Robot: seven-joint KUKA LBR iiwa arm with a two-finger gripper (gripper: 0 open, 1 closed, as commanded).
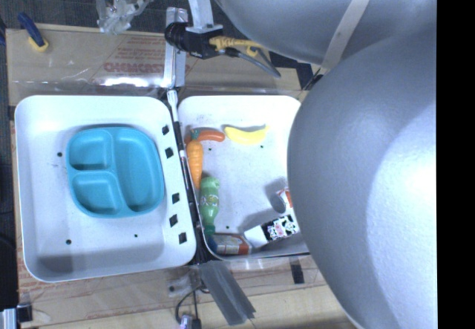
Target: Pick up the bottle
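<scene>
A green bottle (pixel 209 197) lies along the left wall of the right bin (pixel 245 108), just below an orange carrot (pixel 194 160). A smaller reddish-brown bottle-like item (pixel 228 246) lies at that bin's near left corner. My gripper (pixel 117 2) hangs high at the top left of the camera view, beyond the far edge of the left bin (pixel 37 171) and well away from both bottles. The grey arm's bulk covers the right part of the right bin.
The right bin also holds a yellow banana (pixel 246 134), a red-orange item (pixel 207 135) and a cow-patterned carton (pixel 280 228). A blue divided plate (pixel 115 170) sits in the left bin. Black clips line the wall between the bins.
</scene>
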